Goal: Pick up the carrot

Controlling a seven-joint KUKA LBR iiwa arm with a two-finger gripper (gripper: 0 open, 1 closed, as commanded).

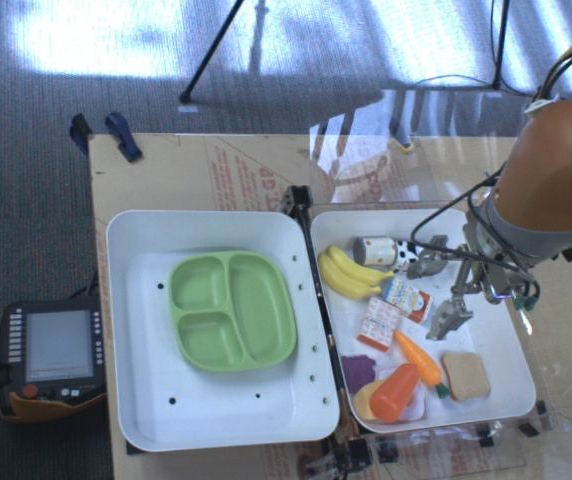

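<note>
Carrot [418,356] is lying in the right bin [511,343], slanted, its orange body running from beside the small carton [379,323] down toward the slice of bread [465,375], with a green nub at the lower end. It is looking smooth, tapered and glossy, so I am judging it likely to roll or squirt out of a pinch. My fingers [450,318] are hanging open just above and to the right of it, gripping nothing. I am worrying about the crowding: the orange bottle [396,392] is touching or nearly touching the carrot's lower side, and the bread is sitting just beside its tip. If I am coming down off-centre, one finger could be landing on the bottle or carton instead.
</note>
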